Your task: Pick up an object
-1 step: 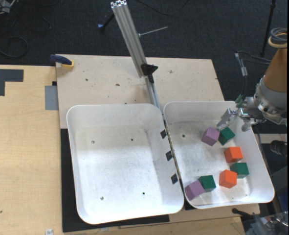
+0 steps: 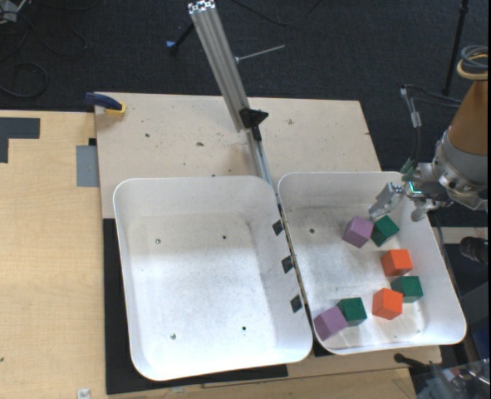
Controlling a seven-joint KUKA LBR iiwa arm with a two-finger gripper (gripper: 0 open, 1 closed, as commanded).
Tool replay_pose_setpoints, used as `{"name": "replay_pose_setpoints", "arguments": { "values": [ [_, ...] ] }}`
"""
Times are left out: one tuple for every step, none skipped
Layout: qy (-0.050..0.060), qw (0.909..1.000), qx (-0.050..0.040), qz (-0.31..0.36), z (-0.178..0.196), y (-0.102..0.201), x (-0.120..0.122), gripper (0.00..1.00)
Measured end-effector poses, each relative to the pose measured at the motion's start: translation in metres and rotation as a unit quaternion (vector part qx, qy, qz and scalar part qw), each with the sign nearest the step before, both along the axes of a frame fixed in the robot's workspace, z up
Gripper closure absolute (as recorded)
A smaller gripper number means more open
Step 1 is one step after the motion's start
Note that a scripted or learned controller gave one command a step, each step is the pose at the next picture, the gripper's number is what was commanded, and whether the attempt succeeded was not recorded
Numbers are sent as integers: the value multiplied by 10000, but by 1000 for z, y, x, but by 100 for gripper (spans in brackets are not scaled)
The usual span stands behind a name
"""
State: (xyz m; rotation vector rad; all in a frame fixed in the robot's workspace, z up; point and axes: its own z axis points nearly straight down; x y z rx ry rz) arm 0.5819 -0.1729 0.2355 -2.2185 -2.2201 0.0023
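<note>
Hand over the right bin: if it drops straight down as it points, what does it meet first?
Probably the green cube beside the purple cube; the hand hovers just above them, though depth is unclear.

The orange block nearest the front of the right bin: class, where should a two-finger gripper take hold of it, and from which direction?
Probably from straight above, closing on two opposite side faces of the orange block. It is a small cube lying flat, its top exposed. A green block sits close at its upper right, so pick the pair of faces away from that side.
</note>
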Motion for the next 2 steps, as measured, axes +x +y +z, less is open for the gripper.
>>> {"name": "replay_pose_setpoints", "arguments": {
  "values": [
    [22,10000,3,-5,-44,-2,-2,0],
    [24,10000,5,-13,-88,-4,-2,0]
  ]
}}
